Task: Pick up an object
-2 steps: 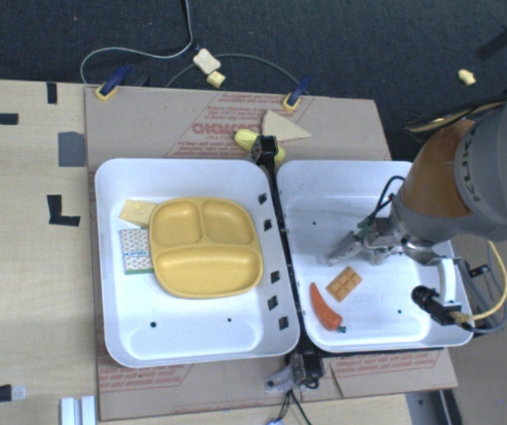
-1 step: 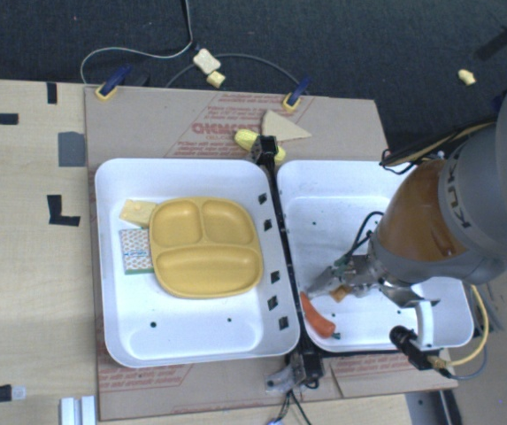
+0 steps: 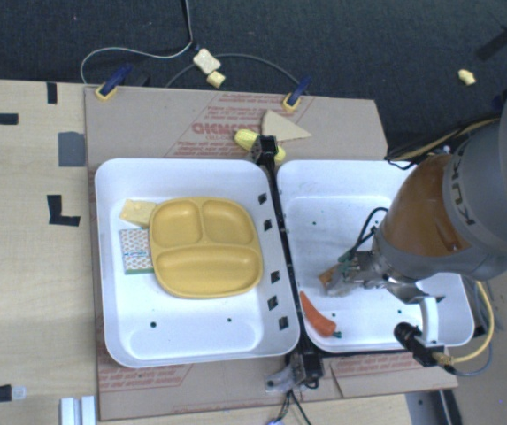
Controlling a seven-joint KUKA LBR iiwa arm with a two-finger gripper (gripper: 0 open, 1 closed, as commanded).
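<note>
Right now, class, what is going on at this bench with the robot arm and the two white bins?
A grey and orange robot arm reaches from the right into the right bin, its gripper low near the bin floor. A toy carrot lies just in front of it. In the left bin a yellow divided plate sits beside a small patterned card and a pale yellow piece. Whether the gripper has hold of anything is unclear.
</note>
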